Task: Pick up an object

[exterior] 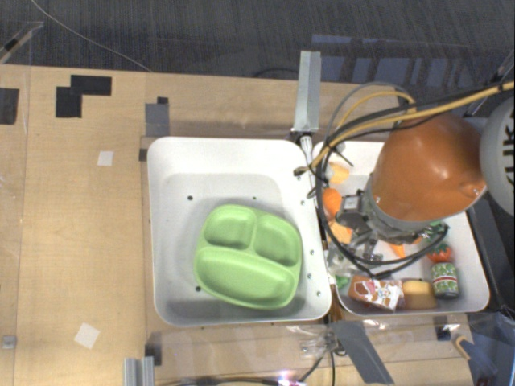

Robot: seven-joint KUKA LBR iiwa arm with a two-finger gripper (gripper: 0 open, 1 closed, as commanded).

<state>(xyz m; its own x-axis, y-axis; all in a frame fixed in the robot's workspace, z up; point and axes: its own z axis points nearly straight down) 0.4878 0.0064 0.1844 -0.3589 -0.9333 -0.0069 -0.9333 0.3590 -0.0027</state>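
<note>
Camera view puts the glossy orange-banded arm (426, 171) low over the right bin (475, 292), its bulk hiding the gripper, so its state cannot be told. Small packaged objects (378, 293) and a green-labelled can (444, 280) lie along that bin's near wall. A smooth green three-compartment plastic plate (249, 256) sits in the left bin (173, 215).

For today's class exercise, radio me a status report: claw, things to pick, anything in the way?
Arm over right bin, covering the claw. Small items in that bin, none seen lifted. Green tray in left bin, apart.
</note>
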